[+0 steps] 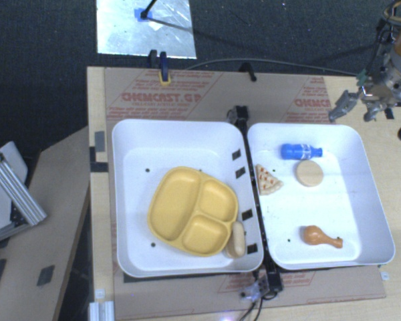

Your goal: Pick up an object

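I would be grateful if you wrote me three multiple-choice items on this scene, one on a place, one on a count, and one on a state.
1. Where is the yellow tray?
A. In the left bin
B. In the right bin
C. On the bench outside both bins

2. How many things lie in the right bin?
A. Two
B. Four
C. Six

3. How does the blue bottle rest?
A. Upright
B. On its side
C. Held in the air

Answers:
1. A: the yellow tray sits on the floor of the left bin.
2. B: the right bin holds the blue bottle, a round disc, a pizza slice and a drumstick.
3. B: the bottle lies flat along the bin floor, while the gripper is beyond the bin's far rim.
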Controlling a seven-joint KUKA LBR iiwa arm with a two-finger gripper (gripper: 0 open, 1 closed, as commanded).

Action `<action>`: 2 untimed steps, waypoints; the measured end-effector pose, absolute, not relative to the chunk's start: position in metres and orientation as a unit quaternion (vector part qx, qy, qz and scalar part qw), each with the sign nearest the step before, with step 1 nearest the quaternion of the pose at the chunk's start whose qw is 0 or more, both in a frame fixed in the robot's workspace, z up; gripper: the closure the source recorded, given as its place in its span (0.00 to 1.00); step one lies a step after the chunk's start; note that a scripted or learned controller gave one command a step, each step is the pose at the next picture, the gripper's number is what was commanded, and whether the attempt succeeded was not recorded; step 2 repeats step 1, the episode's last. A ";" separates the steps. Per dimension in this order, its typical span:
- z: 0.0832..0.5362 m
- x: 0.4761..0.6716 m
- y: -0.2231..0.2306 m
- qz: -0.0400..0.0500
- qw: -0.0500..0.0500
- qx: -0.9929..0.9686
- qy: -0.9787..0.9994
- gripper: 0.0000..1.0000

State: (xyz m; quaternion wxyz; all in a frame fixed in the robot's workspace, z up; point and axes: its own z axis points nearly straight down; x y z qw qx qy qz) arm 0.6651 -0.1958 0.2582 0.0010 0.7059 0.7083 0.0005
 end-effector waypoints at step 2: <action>0.198 0.666 -0.201 -0.001 0.000 0.707 0.708 0.00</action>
